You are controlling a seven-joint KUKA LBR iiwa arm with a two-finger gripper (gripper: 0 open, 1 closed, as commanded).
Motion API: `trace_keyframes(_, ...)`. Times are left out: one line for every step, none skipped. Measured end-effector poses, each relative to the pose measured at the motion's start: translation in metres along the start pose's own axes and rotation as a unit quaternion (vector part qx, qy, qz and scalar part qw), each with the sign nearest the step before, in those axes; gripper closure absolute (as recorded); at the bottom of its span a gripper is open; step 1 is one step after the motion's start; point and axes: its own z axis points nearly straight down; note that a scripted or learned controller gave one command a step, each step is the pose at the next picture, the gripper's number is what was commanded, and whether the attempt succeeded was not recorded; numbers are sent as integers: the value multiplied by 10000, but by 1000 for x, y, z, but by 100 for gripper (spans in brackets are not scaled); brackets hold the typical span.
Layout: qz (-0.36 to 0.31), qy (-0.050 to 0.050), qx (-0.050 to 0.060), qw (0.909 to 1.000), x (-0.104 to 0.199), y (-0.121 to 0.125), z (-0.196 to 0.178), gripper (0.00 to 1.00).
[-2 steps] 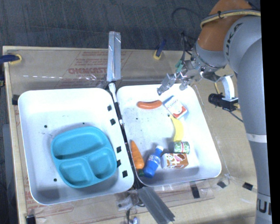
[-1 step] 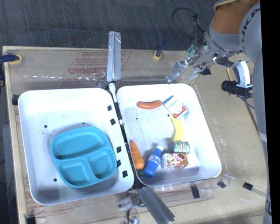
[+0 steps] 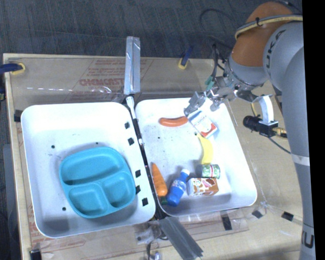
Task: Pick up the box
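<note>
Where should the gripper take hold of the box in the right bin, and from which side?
Probably from above, across the short sides of the box. It lies flat near the bin's front wall, with a can behind and a bottle crowding its left end.

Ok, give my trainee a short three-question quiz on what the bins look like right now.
1. True or false: the blue tray lies in the right bin.
2. What lies closest to the gripper? A) carrot B) small white and red box C) blue bottle
3. Fill in: the sausage lies near the right bin's ___ edge in the camera view.

Key: 1 false, it is in the left bin. 2 B. 3 far (top).
</note>
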Motion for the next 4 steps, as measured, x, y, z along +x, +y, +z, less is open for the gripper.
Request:
trace_keyframes(-32,-7,-13,10000,-1,11,11,0)
trace_keyframes(-72,-3,7,10000,0,13,3,100)
trace_keyframes(-73,-3,8,10000,0,13,3,0)
trace_keyframes(-107,0,26,9999,1,14,-5,100)
